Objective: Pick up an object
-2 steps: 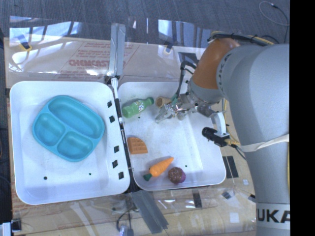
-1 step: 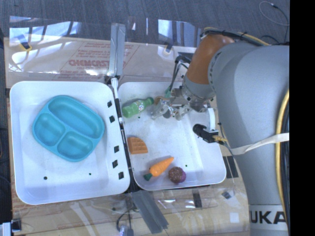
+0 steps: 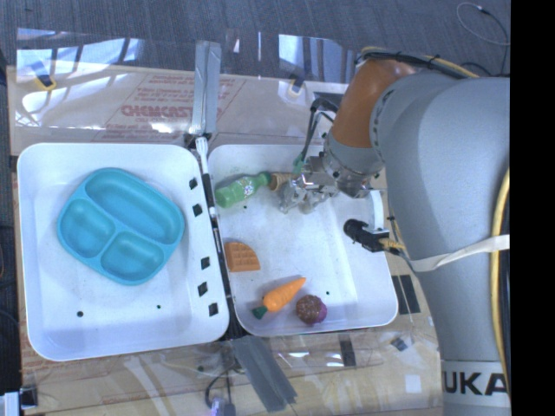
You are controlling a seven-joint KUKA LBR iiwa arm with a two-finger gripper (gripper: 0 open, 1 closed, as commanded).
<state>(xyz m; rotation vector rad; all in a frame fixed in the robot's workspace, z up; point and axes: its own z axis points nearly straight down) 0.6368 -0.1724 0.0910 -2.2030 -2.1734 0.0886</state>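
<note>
Green plastic bottle (image 3: 240, 189) lies on its side at the upper left of the right bin (image 3: 364, 310), cap end toward the gripper (image 3: 301, 196). Gripper sits low in the same bin, just right of the bottle, apart from it; nothing visible between its fingers. Whether they are spread or closed: cannot tell from this slant. Other items in the bin: tan wedge (image 3: 242, 256) near the left wall, carrot (image 3: 282, 295) and dark red ball (image 3: 310, 309) toward the front. Left bin (image 3: 35, 319) holds a blue divided plate (image 3: 121, 224).

Judgement: the bottle is the nearest candidate. Likely light, rigid, smooth, and prone to rolling. Grasp across the body mid-length, jaws square to its long axis; the neck is too narrow.
</note>
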